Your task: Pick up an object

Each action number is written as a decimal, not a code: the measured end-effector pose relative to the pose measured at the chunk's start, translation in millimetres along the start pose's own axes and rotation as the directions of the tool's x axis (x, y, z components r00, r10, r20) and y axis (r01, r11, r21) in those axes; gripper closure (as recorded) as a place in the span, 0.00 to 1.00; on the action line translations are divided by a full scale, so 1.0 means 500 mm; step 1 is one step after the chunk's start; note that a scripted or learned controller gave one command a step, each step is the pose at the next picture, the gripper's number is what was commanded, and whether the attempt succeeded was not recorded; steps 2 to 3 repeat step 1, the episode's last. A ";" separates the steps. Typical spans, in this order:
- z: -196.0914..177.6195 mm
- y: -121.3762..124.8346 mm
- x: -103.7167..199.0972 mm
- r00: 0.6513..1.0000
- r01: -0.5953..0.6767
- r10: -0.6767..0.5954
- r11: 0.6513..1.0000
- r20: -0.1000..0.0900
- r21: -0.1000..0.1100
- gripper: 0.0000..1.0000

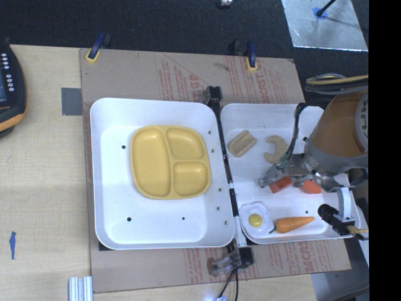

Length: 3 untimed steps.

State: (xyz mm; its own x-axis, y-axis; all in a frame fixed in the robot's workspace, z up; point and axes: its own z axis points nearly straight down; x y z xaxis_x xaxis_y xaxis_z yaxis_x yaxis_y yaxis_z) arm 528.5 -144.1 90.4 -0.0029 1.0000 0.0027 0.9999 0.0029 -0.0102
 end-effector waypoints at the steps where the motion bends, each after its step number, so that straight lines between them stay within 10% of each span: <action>1: -0.023 0.006 -0.004 1.000 0.001 -0.001 1.000 0.004 -0.006 1.00; 3: -0.023 0.006 -0.004 1.000 0.001 -0.001 1.000 0.004 -0.006 1.00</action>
